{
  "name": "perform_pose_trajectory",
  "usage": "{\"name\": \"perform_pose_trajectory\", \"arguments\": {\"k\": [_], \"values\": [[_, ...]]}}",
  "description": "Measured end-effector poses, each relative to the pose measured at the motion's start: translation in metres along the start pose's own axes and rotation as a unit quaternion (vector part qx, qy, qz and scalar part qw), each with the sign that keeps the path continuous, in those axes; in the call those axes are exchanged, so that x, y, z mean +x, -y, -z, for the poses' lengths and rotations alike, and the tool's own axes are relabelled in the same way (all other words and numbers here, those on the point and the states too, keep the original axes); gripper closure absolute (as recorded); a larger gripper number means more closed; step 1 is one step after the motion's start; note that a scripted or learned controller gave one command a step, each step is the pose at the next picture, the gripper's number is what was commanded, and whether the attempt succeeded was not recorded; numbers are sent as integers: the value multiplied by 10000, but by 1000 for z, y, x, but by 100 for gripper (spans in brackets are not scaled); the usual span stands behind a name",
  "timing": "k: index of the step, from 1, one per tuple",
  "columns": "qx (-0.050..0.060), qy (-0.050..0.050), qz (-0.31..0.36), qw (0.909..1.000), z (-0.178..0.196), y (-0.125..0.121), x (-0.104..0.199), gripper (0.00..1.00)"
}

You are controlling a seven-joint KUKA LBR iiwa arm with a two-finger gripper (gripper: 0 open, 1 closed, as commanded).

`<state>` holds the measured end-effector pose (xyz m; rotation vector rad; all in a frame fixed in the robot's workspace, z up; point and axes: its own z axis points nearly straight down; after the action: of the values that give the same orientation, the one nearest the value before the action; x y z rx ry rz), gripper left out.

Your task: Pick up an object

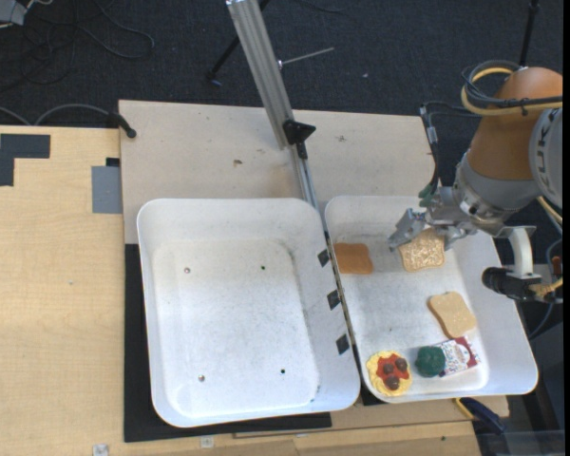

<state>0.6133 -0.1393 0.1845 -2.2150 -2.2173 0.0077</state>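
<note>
1. Your arm (pixel 508 141) comes in from the right, its orange band above the wrist, and the gripper (pixel 426 228) hangs over the far part of the right bin (pixel 513 364).
2. Look at the claw: a speckled tan cracker-like square (pixel 423 253) sits right under it, touching or nearly so. From this angle you cannot tell whether the fingers are clenched on it or released.
3. To the left of that square, close to the divider between the bins, you have a flat orange-brown square (pixel 352 258) lying on the bin floor.
4. Nearer to you and to the right lies a bread-slice shaped piece (pixel 452 313), apart from the gripper.
5. Along the near edge of the right bin you see three things in a row: a yellow round piece with red spots (pixel 389 371), a dark green ball (pixel 429 360) just beside it, and a red and white packet (pixel 462 354) touching the ball.
6. The left bin (pixel 230 312) sits beside the right one.
</note>
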Motion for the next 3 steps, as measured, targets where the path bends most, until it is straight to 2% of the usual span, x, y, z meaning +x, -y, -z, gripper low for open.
{"name": "perform_pose_trajectory", "arguments": {"k": [1,2,3], "values": [[6,-1,-6,10000,-65,2,-1,0],[-32,10,-15,10000,-94,2,0,0],[-26,4,-42,10000,-84,2,-2,100]]}}
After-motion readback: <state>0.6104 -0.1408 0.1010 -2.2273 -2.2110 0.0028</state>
